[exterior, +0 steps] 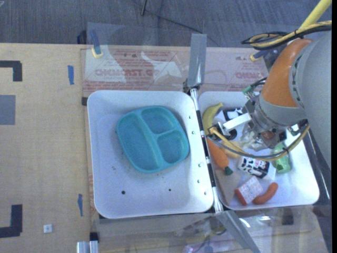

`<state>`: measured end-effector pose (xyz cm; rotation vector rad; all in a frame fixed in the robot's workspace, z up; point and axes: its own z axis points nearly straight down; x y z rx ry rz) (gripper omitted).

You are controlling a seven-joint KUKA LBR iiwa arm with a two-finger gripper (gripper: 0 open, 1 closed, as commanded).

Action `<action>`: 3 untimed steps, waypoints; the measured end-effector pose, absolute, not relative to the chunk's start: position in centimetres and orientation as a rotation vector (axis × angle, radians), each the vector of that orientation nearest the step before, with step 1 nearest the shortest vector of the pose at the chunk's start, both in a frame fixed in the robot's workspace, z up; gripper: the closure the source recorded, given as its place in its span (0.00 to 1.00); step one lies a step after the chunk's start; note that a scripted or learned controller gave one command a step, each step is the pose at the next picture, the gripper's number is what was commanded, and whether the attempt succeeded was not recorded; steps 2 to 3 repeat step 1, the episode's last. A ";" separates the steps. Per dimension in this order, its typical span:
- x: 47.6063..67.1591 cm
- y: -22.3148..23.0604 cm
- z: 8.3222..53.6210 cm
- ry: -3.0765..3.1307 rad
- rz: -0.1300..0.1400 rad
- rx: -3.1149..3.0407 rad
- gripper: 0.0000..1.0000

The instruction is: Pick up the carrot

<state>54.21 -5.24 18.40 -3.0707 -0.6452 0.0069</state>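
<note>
The carrot (217, 154) is orange with a green tip. It lies at a slant along the left wall of the right bin (310, 194), just below a yellow banana (210, 115). My gripper (256, 137) hangs over the middle of the right bin, to the right of the carrot and apart from it. The grey wrist and its cables hide much of the gripper's lower end. Nothing shows as held.
A teal divided plate (152, 138) lies in the left bin (100, 194). Near the carrot in the right bin are a black-and-white item (254, 166), a green piece (283, 164), a red-and-white box (246, 190) and a sausage (265, 192). Yellow cables loop above the carrot.
</note>
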 end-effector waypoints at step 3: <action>54.2 -5.2 19.3 -0.649 0.010 -3.068 1.00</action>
